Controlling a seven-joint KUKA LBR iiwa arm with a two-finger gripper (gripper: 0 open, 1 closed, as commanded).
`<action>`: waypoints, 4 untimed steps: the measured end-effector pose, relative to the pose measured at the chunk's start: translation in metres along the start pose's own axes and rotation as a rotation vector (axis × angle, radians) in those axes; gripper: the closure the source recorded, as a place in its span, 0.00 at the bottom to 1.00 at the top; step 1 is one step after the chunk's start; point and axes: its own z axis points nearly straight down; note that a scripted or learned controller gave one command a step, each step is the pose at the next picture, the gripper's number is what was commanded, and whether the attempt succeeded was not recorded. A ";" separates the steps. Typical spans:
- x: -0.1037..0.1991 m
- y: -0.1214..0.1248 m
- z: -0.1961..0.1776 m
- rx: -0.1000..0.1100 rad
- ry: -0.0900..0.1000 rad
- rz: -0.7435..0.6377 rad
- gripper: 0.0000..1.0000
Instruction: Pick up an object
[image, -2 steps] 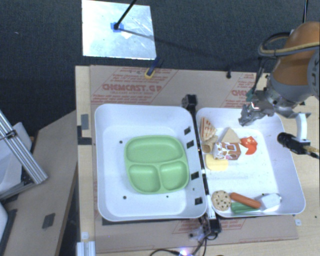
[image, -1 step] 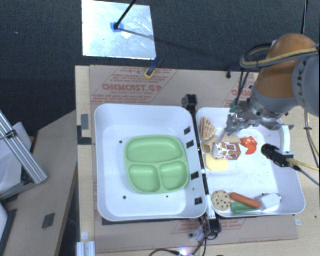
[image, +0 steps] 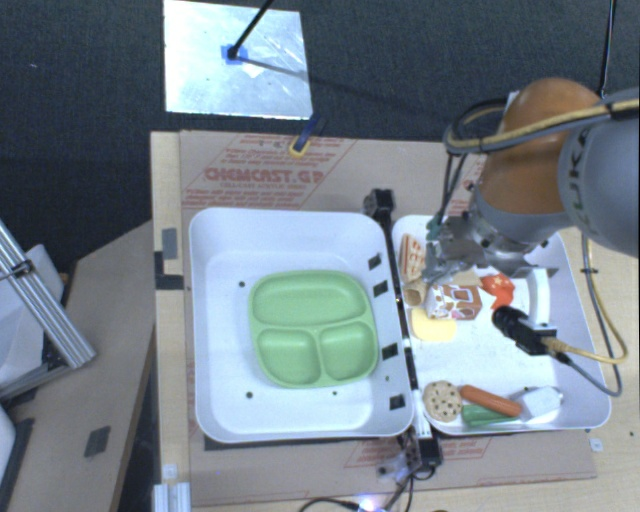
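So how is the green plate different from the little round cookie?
The green plate is plain green, but the cookie is tan with dark spots. The green plate is far bigger and split into three sections. The cookie is one small disc. The green plate sits in the left bin, and the cookie sits in the right bin beside an orange stick. Both lie flat.

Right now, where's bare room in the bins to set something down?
Left bin: bare floor all round the green divided plate, widest along the far wall. Right bin: one open patch between the yellow slice and the carrot. Crowded: its far-left corner and near edge by the cookie.
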 end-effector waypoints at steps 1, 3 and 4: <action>0.036 -0.030 0.015 0.003 -0.001 0.002 1.00; 0.034 -0.016 0.000 -0.003 -0.002 0.008 1.00; 0.034 -0.026 0.015 0.000 -0.003 0.009 1.00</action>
